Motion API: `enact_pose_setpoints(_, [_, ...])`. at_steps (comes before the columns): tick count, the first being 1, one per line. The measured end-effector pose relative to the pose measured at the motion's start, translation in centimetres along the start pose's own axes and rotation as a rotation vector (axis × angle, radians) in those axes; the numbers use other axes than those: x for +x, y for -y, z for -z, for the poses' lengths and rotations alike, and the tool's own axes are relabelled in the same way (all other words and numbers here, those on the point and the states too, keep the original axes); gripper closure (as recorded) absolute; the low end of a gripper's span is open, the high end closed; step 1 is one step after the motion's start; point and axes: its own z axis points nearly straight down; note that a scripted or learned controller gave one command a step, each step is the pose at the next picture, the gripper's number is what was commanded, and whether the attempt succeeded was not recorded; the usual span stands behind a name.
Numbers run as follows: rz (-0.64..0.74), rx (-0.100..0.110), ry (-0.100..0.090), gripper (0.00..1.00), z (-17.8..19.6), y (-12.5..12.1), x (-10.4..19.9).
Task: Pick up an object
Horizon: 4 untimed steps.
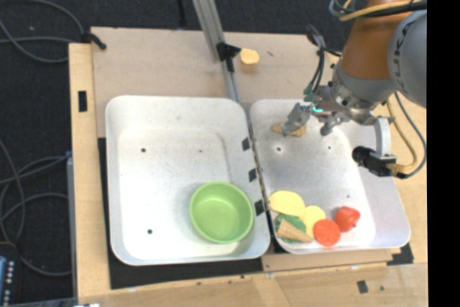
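Claw [310,121] hangs spread over the right bin's [374,226] far end, one finger touching a small tan piece [296,130]. Toy foods [310,218] cluster at the near edge.

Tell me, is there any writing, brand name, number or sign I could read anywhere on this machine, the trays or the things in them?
None can be read.
The arm, grey and orange: no legible lettering or logo.
The two white bins: plain, with a few dark dots, not characters.
The green bowl and the toy food: no labels.
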Motion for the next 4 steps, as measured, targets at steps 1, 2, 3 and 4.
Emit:
enact_pose_setpoints(1, [-0.001, 0.005, 0.005, 0.00, -5.6, -0.9, 0.2])
enact_pose_setpoints(2, [-0.004, 0.007, 0.005, 0.00, -11.9, -0.3, 0.0])
enact_pose_setpoints(3, [-0.005, 0.002, 0.002, 0.00, -11.7, -0.3, 0.0])
enact_pose_setpoints(4, [-0.010, -0.001, 0.000, 1.00, -10.6, -0.4, 0.0])
